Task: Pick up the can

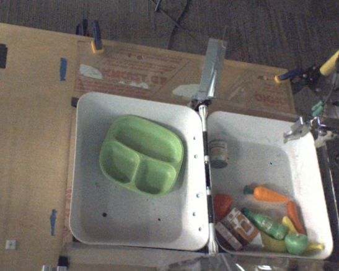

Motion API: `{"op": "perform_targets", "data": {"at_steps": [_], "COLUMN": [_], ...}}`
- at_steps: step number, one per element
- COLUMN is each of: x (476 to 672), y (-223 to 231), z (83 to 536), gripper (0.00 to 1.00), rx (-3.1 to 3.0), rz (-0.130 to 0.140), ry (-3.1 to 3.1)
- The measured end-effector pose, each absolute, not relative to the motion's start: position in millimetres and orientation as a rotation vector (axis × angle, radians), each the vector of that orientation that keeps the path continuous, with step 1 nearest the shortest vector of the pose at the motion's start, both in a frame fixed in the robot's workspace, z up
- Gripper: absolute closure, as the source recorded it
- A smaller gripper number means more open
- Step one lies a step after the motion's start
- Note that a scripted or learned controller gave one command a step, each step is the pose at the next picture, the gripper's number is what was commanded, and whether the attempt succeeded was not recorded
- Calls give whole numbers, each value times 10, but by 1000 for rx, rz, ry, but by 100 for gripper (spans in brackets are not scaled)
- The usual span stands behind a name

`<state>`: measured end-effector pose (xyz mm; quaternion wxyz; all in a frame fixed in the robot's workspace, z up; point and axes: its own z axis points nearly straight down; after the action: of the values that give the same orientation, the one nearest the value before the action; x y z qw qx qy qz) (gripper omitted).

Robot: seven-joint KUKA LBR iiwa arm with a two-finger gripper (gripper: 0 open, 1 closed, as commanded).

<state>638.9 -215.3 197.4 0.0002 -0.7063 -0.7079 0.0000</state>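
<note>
Can [218,153] lying against the left wall of the right bin [319,203], apart from the toy vegetables. Gripper [308,127] poised above the bin's far right corner; grip state impossible to tell.

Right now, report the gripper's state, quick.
Gripper: over the right bin's far right corner, apart from the can; open or shut cannot be told.

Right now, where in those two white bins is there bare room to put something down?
The left bin has bare floor all around the green divided plate, widest along its near edge. The right bin is bare across its middle and far part, beyond the can. Its near corner is crowded with a carrot, a carton and other toy food.
</note>
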Motion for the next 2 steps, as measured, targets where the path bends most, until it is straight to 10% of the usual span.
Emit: {"op": "perform_targets", "data": {"at_steps": [1, 2], "x": [6653, 6677], "y": [-1894, -1889], "z": [872, 1010], "gripper": [0, 100], "rx": [-2279, -2280], "rz": [-3, -4], "ry": [-2169, -2179]}}
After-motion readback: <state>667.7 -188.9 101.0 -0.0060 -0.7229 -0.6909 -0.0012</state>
